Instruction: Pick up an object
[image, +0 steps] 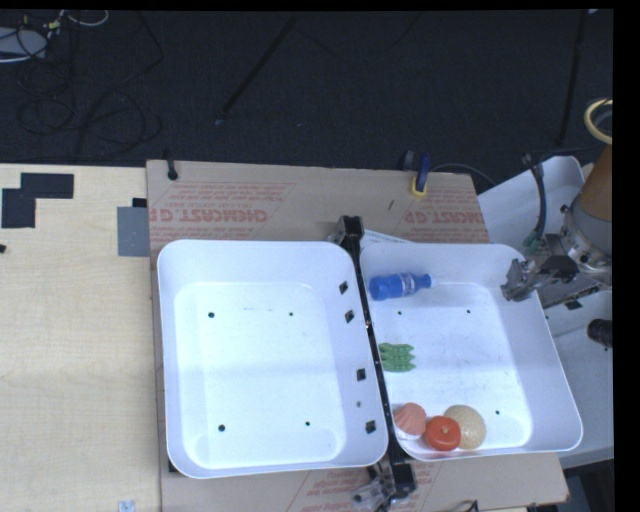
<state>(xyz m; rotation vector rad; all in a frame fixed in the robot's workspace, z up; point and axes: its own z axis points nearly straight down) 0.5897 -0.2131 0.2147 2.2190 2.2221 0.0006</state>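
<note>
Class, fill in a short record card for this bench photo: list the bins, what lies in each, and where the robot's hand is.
left bin: white, shallow, nothing visible in it
right bin: white, shallow, holds four things
blue bottle: lying on its side, far left corner of the right bin
green object: by the right bin's left wall
near corner: pink object, red round object, tan round object, clustered together
hand: over the right bin's far right rim, holding nothing visible

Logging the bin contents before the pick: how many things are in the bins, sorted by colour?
Blue: 1, bottle
Green: 1, small green item
Red: 1, round piece
Pink: 1, round piece
Tan: 1, round piece
Total: 5, all in the right bin
</note>
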